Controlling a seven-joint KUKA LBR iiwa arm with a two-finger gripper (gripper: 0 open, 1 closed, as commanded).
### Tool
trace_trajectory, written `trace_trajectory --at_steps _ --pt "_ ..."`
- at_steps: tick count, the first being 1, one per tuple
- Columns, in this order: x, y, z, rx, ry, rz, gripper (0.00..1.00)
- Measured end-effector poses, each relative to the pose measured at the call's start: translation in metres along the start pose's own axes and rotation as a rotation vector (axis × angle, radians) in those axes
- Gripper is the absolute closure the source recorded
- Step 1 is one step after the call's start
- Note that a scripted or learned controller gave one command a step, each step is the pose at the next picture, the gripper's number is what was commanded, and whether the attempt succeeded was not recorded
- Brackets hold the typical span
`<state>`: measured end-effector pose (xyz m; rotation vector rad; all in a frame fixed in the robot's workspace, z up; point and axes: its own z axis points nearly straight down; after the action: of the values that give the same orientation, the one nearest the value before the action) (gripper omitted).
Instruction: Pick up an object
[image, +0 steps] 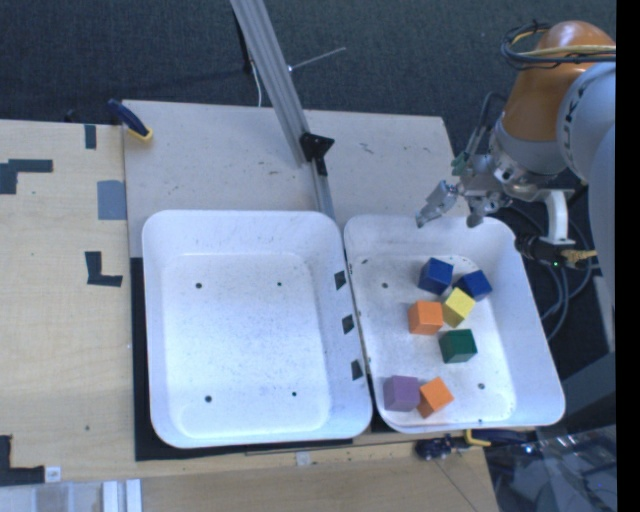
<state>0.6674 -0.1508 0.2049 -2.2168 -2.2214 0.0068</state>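
Nearest the camera, well below the gripper (455, 206) and at the near end of the right bin (520, 400): a purple cube (401, 392) touching a small orange cube (435, 396). A little farther up, closer to the gripper but still clear of it: a green cube (458, 345). Beyond that, a tight cluster straight below the gripper: an orange cube (425, 317) against a yellow cube (459, 306), then a blue cube (436, 275) and a smaller blue cube (475, 285) just behind them. Farther still, poised over the bin's far rim: the gripper itself, two fingers spread apart, nothing between them, none of the cubes touched. Off to the gripper's side across the divider, the left bin (160, 300). Farthest back, beyond both bins, a slanted metal rail (280, 85).
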Motion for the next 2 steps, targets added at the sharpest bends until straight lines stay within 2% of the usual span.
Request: trace_trajectory --at_steps 2 --pt "-0.004 -0.009 0.115 0.002 0.000 0.000 0.00"
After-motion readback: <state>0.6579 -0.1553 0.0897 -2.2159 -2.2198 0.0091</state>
